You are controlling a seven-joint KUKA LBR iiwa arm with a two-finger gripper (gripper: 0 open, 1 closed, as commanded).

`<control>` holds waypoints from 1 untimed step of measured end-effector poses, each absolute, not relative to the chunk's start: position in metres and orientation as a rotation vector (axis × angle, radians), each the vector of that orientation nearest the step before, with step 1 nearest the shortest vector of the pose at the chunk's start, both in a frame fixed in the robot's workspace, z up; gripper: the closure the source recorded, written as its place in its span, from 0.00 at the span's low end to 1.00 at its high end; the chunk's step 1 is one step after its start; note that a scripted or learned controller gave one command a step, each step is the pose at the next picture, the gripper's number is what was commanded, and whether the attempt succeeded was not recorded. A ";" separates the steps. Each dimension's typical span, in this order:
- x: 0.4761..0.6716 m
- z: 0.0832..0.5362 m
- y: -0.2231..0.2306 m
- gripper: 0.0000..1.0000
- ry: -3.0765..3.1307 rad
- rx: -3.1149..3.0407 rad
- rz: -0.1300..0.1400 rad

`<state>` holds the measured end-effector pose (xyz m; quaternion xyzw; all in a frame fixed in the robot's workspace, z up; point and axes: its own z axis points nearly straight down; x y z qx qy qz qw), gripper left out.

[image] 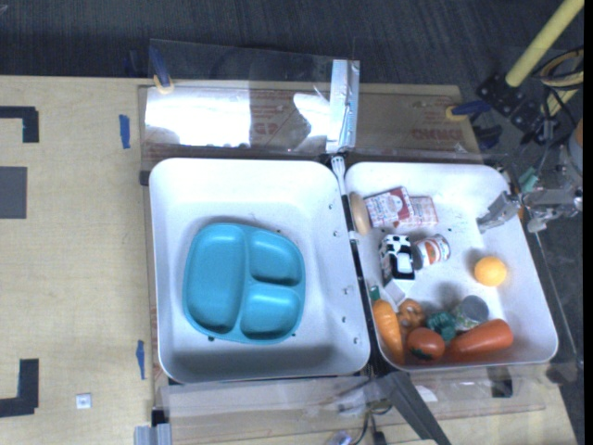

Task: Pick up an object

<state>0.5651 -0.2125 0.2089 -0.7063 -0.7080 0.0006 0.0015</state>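
Note:
The right bin (519,179) holds several small objects. A red and white carton (400,209) lies near its back left. A black and white cow-patterned item (398,253) rests beside a small can (434,249). An orange ball (490,271) sits toward the right wall. Along the front lie an orange carrot (387,330), a red tomato (425,343), a long red pepper (482,337), a teal piece (443,323) and a grey disc (473,309). My gripper (500,211) hangs at the bin's right rim, above and right of the ball, with nothing seen in it.
The left bin (176,193) contains a blue divided plate (245,281). A clear plastic sheet (246,100) stands behind the left bin. A yellow pole (548,31) and cables (519,109) are at the back right, next to the arm.

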 end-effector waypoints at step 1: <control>0.563 0.175 -0.223 0.00 -1.862 -2.522 0.005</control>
